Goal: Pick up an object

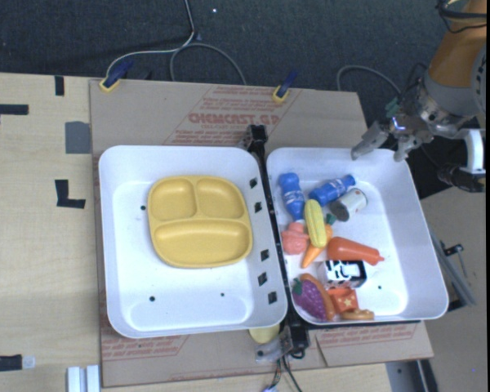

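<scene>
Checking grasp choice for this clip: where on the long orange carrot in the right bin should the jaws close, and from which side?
Probably across the carrot's thick middle, coming straight down from above. It lies flat and roughly crosswise in the right bin, with bare floor beyond its right end; the corn crowds its left end. The gripper hovers at the bin's upper right rim.

Grey arm entering from right, hand [385, 144] fingers spread, holding nothing

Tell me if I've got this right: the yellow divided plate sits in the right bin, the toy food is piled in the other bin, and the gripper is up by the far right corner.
Not quite. The camera view shows the yellow divided plate in the left bin; the toy food is piled in the right bin. The gripper is indeed by that bin's far right corner.
</scene>
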`<state>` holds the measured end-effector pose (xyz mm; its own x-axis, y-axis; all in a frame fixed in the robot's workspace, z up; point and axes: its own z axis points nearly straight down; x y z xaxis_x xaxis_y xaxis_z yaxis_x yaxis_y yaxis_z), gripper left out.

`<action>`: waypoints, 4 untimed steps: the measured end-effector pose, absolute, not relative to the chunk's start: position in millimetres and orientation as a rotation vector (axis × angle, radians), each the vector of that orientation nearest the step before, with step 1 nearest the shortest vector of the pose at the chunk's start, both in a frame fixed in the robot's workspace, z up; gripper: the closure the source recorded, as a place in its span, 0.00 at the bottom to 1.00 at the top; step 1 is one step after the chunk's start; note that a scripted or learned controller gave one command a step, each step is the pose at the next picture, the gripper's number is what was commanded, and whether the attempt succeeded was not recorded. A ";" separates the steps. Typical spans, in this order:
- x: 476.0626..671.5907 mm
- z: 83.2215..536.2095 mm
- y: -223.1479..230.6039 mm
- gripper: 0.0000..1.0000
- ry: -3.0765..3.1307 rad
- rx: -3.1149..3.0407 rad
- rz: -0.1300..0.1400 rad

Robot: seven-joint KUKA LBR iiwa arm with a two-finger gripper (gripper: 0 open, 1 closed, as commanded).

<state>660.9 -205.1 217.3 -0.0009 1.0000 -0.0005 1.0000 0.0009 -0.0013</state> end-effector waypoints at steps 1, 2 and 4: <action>593.1 127.2 -142.5 0.00 -2.216 -2.212 0.008; 611.2 104.1 -119.1 0.00 -2.221 -2.233 0.006; 598.6 96.6 -124.8 1.00 -2.224 -2.226 0.003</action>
